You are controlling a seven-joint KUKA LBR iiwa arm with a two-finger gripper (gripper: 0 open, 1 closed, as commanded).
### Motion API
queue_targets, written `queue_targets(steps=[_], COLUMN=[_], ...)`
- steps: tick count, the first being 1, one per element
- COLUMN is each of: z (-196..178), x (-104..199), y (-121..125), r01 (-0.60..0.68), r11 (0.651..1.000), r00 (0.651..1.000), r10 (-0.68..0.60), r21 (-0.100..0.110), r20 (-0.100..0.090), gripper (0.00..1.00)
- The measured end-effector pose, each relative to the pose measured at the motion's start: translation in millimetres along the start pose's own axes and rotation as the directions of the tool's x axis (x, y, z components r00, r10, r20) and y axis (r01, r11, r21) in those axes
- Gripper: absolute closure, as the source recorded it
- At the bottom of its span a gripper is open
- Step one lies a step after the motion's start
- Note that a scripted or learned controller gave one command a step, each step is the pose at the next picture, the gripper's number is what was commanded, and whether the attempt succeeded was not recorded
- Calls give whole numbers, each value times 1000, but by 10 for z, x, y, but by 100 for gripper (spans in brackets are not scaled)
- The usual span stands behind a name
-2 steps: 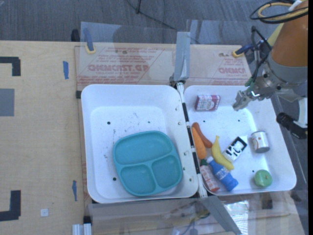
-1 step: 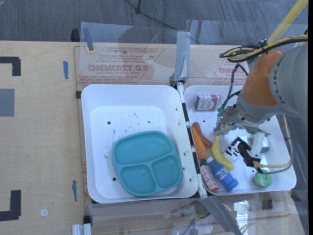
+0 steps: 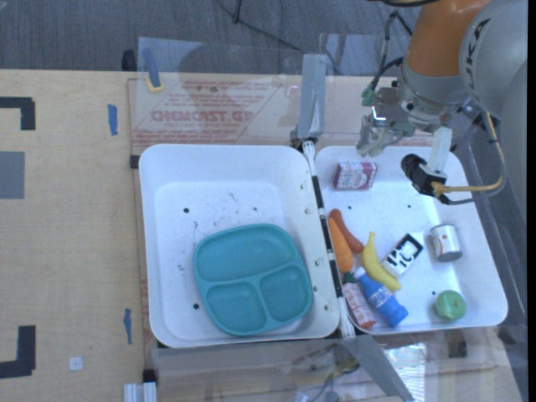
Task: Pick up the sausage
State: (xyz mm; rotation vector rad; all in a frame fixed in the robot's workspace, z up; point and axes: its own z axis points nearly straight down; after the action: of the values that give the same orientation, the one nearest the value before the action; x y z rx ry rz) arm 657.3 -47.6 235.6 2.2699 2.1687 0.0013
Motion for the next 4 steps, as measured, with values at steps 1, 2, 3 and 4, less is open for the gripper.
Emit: queue_targets(steps=[1, 2, 3, 4], z=[5, 758, 1413, 1486], x=[4, -465, -611, -1157], y=[-2, -181, -663, 44], r01=[1, 24, 441, 473], r11=[1000, 1000, 898, 881], r00=[1000, 1000, 898, 881], r10=[-1, -24, -441, -473], r21=[1, 3, -3, -3], r20=[0, 0, 0, 1], gripper=[0, 0, 0, 0])
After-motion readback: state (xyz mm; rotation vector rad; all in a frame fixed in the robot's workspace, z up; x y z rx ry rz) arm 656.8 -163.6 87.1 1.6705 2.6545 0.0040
